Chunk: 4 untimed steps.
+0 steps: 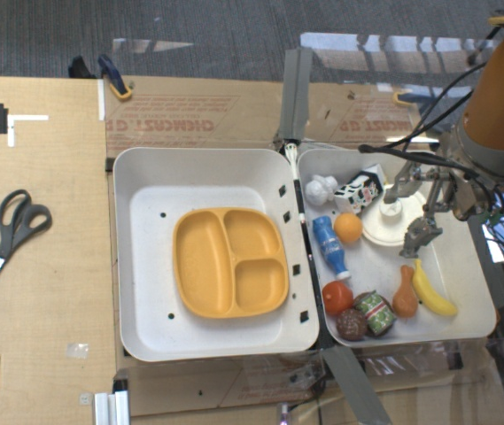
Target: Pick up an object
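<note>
White bins sit side by side on my bench; the left bin (pixel 136 264) holds a yellow tray (pixel 231 261) with three compartments, lying flat near its middle. I see the arm (pixel 500 96) reaching in from the right, and the gripper (pixel 414 215) hangs over the right bin (pixel 477 312), above the upper right part of it and over a white dish (pixel 393 227). I cannot tell how the jaws stand, and I see nothing held there. Along the right bin's left side lies a blue bottle (pixel 329 244), with an orange (pixel 347 227) touching it just to the right. Above those I see a white toy (pixel 321 189) and a black-and-white cow (pixel 360 191) near the bin's top wall. Toward the front wall sit a tomato (pixel 337 297), a dark round fruit (pixel 352 324) and a red-and-green item (pixel 376 312), bunched together and touching. Just right of them lie a drumstick (pixel 405 292) and a banana (pixel 432 292), side by side. Off on the wooden bench to the left lie scissors (pixel 8 237), well apart from both bins
</note>
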Each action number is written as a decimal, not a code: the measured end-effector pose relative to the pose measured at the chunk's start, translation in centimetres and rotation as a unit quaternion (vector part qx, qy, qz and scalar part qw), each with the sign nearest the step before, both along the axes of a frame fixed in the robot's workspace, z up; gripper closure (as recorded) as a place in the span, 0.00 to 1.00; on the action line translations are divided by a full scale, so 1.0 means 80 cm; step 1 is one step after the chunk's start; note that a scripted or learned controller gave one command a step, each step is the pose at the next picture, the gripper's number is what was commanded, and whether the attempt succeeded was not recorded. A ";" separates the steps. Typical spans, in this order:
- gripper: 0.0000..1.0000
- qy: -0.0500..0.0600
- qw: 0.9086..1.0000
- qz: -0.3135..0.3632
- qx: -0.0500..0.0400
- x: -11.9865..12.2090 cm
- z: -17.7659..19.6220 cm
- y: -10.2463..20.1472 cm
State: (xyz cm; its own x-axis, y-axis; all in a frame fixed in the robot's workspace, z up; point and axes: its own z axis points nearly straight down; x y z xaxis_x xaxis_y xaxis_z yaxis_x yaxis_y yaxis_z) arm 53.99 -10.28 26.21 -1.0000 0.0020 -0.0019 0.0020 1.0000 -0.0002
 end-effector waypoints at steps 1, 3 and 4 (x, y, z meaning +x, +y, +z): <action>0.00 0.000 1.000 -0.026 0.000 -0.033 -0.090 -0.082; 1.00 -0.004 0.999 -0.047 -0.001 -0.047 -0.198 -0.125; 1.00 0.000 0.982 -0.187 0.000 0.004 -0.212 -0.039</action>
